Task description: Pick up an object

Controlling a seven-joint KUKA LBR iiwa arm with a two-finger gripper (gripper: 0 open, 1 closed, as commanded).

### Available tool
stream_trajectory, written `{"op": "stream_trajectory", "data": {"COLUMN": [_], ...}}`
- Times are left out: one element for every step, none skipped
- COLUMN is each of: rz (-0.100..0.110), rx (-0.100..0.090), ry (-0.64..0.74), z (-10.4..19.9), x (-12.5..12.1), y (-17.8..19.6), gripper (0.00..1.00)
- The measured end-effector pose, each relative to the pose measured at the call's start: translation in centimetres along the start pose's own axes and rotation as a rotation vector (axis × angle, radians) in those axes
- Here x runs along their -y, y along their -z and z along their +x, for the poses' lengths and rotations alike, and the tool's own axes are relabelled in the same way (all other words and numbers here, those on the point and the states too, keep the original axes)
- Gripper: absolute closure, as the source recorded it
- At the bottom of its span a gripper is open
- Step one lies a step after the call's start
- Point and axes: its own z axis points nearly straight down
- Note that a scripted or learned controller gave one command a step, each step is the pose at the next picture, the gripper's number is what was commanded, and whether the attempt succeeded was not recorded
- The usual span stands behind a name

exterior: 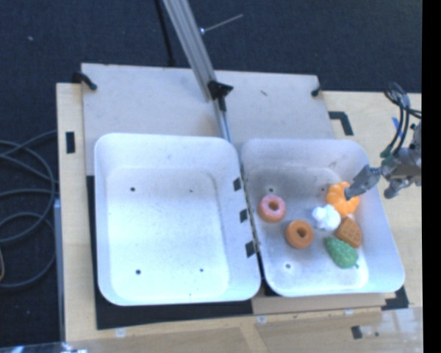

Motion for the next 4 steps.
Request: {"op": "stream_trajectory", "data": {"rz": [-0.008,-0.001,-0.007,-0.001], "rx": [0.003,0.002,0.003,0.001], "ry": [0.000,0.000,0.001,0.001], "z": [-2.1,-2.2,-2.6,-2.6], "x": [-3.9,-3.8,-5.5,-10.7], "y": [12.7,13.4,23.1,26.8], "gripper": [0.00,1.00,1.00,1.00]}}
